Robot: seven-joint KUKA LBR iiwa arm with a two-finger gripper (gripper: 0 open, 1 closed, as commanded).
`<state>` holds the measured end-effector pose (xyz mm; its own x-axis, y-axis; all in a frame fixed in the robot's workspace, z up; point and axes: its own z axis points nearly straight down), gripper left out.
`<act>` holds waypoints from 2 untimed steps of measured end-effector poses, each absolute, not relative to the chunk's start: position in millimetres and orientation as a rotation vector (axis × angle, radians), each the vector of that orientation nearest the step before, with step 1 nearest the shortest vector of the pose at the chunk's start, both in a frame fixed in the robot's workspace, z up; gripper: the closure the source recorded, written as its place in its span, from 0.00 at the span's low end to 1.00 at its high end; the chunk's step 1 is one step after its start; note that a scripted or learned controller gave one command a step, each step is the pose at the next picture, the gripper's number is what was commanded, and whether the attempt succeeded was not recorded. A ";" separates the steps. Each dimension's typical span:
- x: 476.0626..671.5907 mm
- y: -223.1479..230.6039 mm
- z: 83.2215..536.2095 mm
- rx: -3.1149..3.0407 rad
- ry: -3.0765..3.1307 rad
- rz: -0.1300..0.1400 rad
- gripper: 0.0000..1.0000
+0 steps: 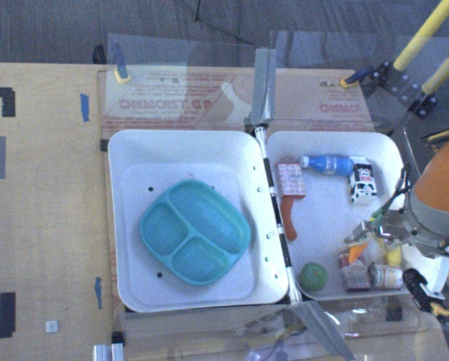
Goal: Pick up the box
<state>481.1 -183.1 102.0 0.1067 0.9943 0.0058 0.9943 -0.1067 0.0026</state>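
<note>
Near right bin's lower right corner, fingers [367,235] over clutter, grip state unclear; box [363,182] lies toward 12 o'clock, apart, long axis roughly 12–6, beside bottle [326,163]

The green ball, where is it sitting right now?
The green ball lies in the right bin, near its front edge, below the orange-handled brush and left of the clutter by the gripper.
</note>
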 end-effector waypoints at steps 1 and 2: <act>479.3 -166.0 112.0 -2.343 -2.092 0.000 0.00; 529.6 -128.2 87.7 -2.426 -2.007 -0.003 0.00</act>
